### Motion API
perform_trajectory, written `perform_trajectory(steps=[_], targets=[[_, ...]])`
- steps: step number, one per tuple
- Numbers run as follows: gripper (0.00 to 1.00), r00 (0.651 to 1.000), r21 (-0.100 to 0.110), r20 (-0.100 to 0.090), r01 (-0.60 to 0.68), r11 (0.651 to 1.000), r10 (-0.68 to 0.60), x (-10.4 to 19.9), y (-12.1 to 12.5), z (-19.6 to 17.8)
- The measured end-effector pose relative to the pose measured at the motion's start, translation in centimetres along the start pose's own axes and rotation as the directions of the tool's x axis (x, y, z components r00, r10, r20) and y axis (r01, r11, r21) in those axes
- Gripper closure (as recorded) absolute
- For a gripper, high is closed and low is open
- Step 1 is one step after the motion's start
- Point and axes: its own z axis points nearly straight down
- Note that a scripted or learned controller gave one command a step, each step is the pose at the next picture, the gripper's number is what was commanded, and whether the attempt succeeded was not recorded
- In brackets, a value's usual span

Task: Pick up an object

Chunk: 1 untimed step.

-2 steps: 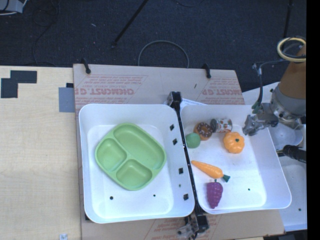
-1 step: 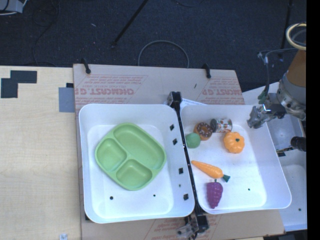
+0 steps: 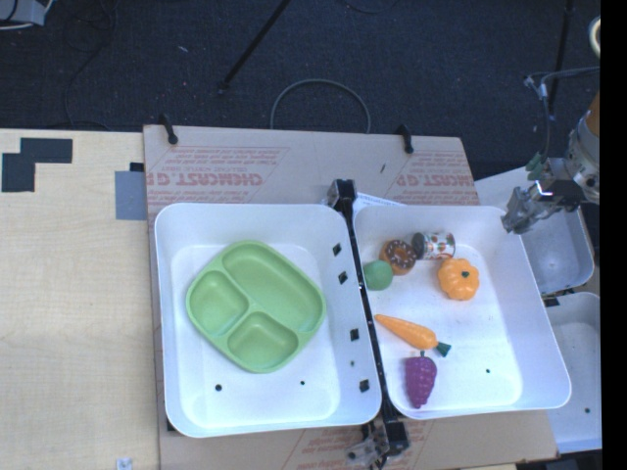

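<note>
The right bin point(image 3: 529, 360) holds several toy foods: a green ball point(image 3: 377, 275), a brown donut point(image 3: 399, 255), a small can point(image 3: 434, 245) lying on its side, an orange pumpkin point(image 3: 458, 279), a carrot point(image 3: 407, 332) and a purple bunch of grapes point(image 3: 420, 380). My gripper point(image 3: 519, 211) hangs over the bin's far right rim, up and to the right of the pumpkin and apart from every object. It holds nothing that I can see.
The left bin point(image 3: 186, 380) carries a green divided plate point(image 3: 255, 306). A black divider point(image 3: 358, 311) runs between the two bins. A grey tray point(image 3: 558, 253) sits just right of the right bin, below the arm.
</note>
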Motion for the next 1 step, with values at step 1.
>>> perform_trajectory(steps=[1], targets=[[1.0,1.0,0.007,-0.003,0.001,1.0,-0.001,4.7,-1.35,-0.05]])
